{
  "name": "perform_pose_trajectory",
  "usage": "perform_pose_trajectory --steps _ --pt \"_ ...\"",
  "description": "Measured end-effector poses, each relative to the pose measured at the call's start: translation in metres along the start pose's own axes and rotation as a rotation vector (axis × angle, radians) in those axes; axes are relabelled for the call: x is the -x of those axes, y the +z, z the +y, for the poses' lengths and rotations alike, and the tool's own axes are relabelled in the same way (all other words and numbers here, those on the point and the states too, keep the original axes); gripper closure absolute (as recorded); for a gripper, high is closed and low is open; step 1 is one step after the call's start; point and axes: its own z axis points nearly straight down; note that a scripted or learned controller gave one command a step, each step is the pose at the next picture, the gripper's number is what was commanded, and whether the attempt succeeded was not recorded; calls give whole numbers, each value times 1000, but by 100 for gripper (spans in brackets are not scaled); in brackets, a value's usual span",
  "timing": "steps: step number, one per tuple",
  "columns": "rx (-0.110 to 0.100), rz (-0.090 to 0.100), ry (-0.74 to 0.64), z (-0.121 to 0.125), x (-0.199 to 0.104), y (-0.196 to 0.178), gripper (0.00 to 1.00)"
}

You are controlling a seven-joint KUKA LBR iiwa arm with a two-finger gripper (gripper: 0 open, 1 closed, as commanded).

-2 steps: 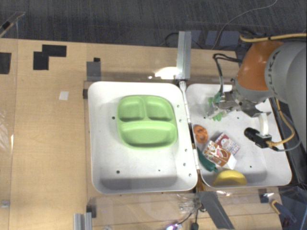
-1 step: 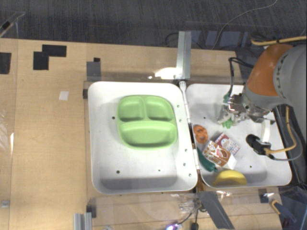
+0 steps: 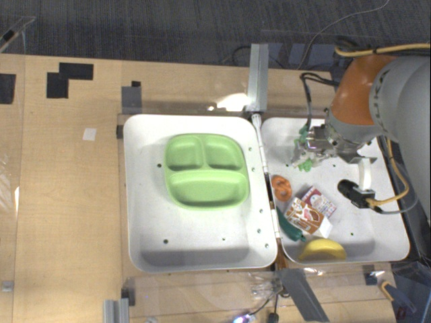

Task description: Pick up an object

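Evidently I have the gripper (image 3: 308, 152) low over the right bin (image 3: 397, 237), above and well apart from the packet (image 3: 310, 210), banana (image 3: 322, 249) and orange ball (image 3: 281, 187), perhaps for the small green thing (image 3: 302, 160) under it; grip unclear.

1. The grey arm (image 3: 404, 96) reaches in from the right, bent downward.
2. Its orange band (image 3: 355, 93) sits just above the wrist.
3. The gripper (image 3: 311, 147) points down and leftward, low over the surface below it.
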Motion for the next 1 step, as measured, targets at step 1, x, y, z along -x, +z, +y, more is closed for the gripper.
perform_pose_trajectory --steps 1 --pt "2 1 -43 -15 -57 -81 100"
